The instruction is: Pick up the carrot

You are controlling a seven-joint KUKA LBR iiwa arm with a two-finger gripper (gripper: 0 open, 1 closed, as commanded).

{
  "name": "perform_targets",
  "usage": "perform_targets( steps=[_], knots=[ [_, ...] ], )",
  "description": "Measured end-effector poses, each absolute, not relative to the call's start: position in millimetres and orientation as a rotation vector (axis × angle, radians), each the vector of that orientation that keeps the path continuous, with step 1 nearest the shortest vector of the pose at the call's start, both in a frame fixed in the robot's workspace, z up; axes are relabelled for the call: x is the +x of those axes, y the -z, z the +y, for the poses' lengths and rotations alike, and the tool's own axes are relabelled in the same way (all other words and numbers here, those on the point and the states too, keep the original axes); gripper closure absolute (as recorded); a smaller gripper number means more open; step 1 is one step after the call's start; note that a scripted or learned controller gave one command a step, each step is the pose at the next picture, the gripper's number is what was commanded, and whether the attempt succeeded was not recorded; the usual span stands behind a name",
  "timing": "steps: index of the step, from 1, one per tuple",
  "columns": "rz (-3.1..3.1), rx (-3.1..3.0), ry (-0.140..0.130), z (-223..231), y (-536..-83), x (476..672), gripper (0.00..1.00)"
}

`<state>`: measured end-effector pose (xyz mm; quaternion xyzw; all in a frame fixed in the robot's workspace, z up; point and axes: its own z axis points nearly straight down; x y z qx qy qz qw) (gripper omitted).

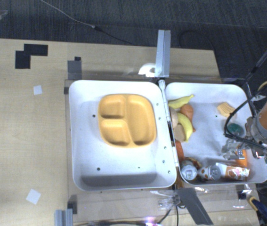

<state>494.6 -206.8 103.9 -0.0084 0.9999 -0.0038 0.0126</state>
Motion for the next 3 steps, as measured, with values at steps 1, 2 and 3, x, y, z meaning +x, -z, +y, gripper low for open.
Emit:
perform_targets(
  steps=[1, 2, 3],
  knots=[
    [3.131, 0.079, 0.001, -205, -94, 490.2, 1.0],
    [3.125, 0.181, 0.003, -206, -135, 490.0, 1.0],
    [3.098, 0.454, -0.001, -151, -173, 491.0, 1.0]
  ],
)
